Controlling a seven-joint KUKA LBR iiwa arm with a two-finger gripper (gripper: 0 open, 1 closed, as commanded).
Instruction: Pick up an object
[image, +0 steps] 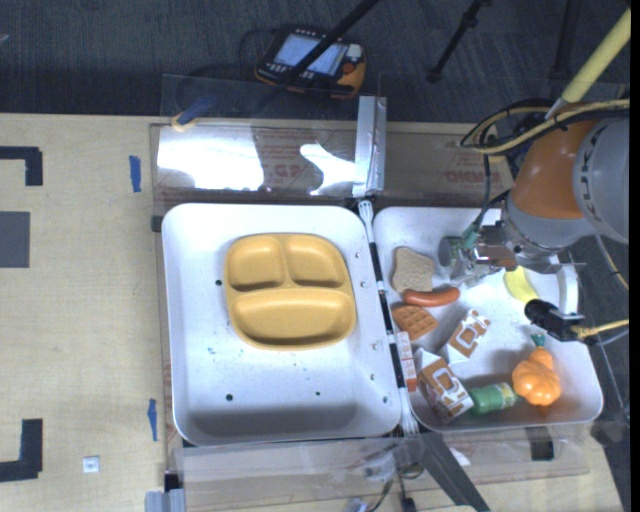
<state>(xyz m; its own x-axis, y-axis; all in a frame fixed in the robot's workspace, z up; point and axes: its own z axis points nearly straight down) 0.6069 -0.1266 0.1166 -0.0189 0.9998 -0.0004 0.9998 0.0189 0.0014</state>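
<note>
While gripper (462, 252) hovers, bread slice (412, 268), sausage (430, 296) crowd beside.

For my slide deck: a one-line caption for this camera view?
KUKA arm's gripper poised over right bin of toy food; yellow tray in left bin.

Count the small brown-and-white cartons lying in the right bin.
2: one carton near the bin's middle, the other carton below it by the front wall, beside the green item. The arm may hide others.
</note>
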